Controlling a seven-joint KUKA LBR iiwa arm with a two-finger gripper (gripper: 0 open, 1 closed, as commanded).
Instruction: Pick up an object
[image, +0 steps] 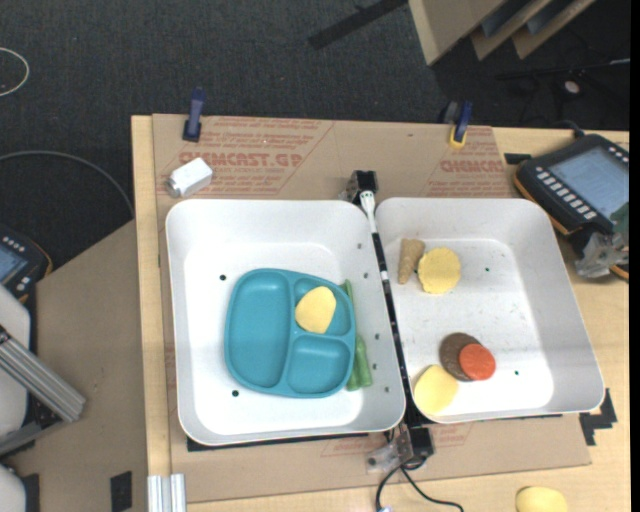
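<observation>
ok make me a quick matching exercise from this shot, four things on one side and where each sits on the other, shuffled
Things:
1. teal divided plate
2. orange disc
3. tan stick
4. green strip

Places:
A. right bin, far part, just left of a yellow round piece
B. left bin, wedged along the plate's right edge
C. right bin, near part, lying on a brown disc
D. middle of the left bin, with a yellow piece in one compartment

Pairs: 1-D, 2-C, 3-A, 4-B
</observation>
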